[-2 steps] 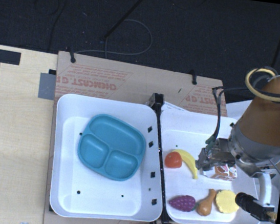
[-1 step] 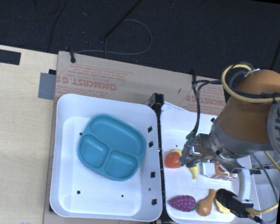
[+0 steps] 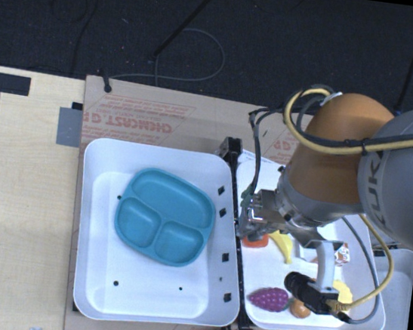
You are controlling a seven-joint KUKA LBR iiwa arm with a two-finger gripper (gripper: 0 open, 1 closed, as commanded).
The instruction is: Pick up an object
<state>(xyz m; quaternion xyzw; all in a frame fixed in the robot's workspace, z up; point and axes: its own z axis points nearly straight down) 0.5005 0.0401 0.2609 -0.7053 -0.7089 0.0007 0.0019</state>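
Note:
My gripper [image 3: 254, 219] hangs low over the left side of the right bin [image 3: 367, 324], close to the divider between the two bins. Directly under it lies a small orange-red object [image 3: 256, 241], partly covered by the gripper. A yellow banana [image 3: 282, 245] lies just to its right. A purple bunch of grapes [image 3: 269, 298] sits near the bin's front edge, with a small orange piece [image 3: 299, 310] beside it. A yellow item [image 3: 341, 294] lies further right. The arm hides the middle and back of this bin.
The left bin [image 3: 91, 281] holds a blue divided plate [image 3: 164, 216]. A small red and white item [image 3: 343, 253] lies at the right of the right bin. Black clips run along the divider [image 3: 231, 232] between the bins.

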